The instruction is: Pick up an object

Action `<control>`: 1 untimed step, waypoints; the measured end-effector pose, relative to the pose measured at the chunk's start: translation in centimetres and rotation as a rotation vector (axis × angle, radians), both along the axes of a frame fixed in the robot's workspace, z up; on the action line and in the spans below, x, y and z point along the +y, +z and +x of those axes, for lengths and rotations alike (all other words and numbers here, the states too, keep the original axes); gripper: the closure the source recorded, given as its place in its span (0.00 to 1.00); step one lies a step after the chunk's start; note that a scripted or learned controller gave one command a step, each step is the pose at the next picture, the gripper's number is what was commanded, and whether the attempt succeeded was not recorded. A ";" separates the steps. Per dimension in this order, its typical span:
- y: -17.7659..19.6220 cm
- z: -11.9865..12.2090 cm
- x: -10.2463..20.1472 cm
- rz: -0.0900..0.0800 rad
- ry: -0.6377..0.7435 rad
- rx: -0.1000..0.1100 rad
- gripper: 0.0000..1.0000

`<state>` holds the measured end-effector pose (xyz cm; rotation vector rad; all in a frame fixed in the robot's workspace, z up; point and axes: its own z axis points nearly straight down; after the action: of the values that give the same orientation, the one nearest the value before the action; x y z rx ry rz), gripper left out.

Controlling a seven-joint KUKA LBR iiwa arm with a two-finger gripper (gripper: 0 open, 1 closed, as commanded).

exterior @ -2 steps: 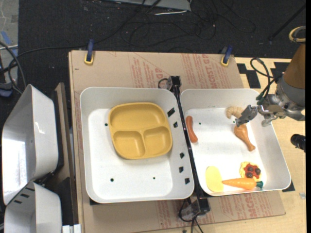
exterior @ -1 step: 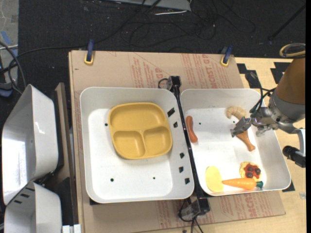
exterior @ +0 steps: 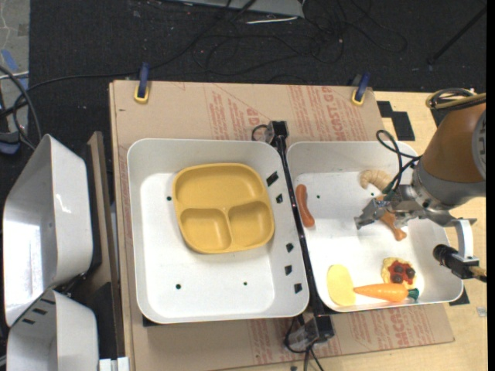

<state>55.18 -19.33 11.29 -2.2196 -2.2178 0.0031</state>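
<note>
1. Now, the gripper (exterior: 379,215) is low in the right bin (exterior: 325,157), near its middle and toward the arm's side, with a small orange-brown piece (exterior: 397,230) just beside it. That looks like the likeliest pick, though what the piece is I can't make out.
2. Whether the fingers are apart or closed, and whether anything sits between them, I cannot tell from this angle.
3. Risk one, as I judge it: the piece is small and partly hidden under the wrist, so a close could miss it or nudge it away across the smooth floor.
4. Risk two: the beige lumpy toy (exterior: 374,178) lies near, up behind the gripper, and could get knocked.
5. Elsewhere in that bin: a toy sausage (exterior: 305,205) by the left wall, a yellow oval piece (exterior: 339,284) touching a toy carrot (exterior: 380,291) at the front, and a small tart with berries (exterior: 398,270) just beside them.
6. Over in the left bin (exterior: 147,230), a yellow divided plate (exterior: 223,207) sits alone, well apart from the action.
</note>
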 end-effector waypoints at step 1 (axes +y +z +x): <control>1.3 0.1 -0.1 -0.002 0.000 -0.005 1.00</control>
<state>55.30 -19.39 12.58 -2.2229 -2.2214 -0.0002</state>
